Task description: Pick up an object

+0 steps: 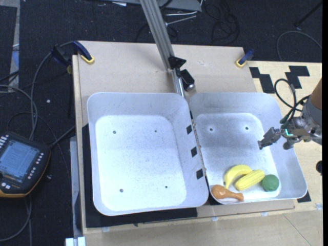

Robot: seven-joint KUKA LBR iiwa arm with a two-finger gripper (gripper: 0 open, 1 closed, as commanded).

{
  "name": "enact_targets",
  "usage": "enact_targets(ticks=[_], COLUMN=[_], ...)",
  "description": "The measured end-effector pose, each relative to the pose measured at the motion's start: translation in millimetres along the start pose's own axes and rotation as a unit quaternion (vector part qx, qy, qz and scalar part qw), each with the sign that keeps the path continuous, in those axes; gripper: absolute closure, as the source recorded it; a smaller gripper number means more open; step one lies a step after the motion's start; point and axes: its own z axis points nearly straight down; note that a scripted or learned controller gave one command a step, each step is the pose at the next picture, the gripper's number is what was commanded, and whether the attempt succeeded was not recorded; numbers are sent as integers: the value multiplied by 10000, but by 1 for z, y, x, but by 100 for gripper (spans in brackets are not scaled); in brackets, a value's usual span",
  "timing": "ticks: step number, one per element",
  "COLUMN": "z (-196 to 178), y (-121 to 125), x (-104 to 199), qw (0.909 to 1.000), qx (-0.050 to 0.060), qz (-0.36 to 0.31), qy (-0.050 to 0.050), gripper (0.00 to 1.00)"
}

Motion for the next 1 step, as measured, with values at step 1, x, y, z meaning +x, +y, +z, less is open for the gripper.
enact_targets(ticks=[1], z=[0], y=[0], x=[0], qw=[10000], qx=[0], qz=[0], qy=[0], gripper=[0])
